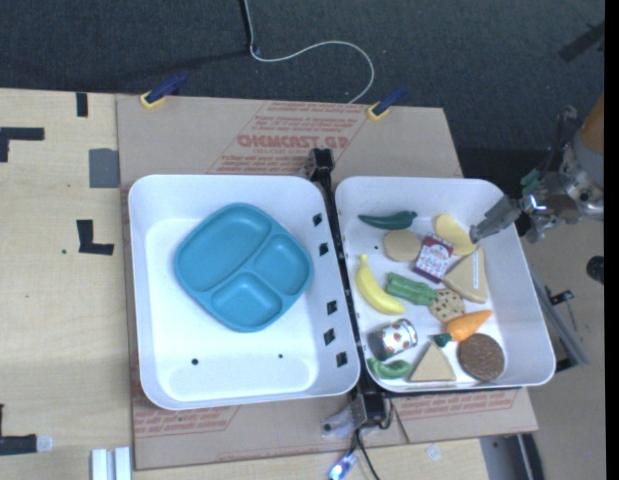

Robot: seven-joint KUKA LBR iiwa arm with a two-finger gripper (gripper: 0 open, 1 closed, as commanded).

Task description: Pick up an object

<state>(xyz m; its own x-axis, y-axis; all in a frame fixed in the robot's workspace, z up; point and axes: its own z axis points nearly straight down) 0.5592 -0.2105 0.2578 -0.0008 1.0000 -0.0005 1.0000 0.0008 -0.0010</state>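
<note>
Brown cardboard (289, 133) under the bins bears unreadable red lettering.

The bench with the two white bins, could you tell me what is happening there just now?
A robot arm reaches in from the right, its gripper poised over the upper right part of the right bin, near a yellow toy piece. That bin holds a jumble of toy food, including a banana, a carrot and a green pepper. The left bin holds a blue divided plate. Nothing is gripped yet.

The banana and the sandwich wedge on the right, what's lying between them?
The green pickle-like piece lies between the banana and the sandwich wedge, seen in the camera view.
</note>
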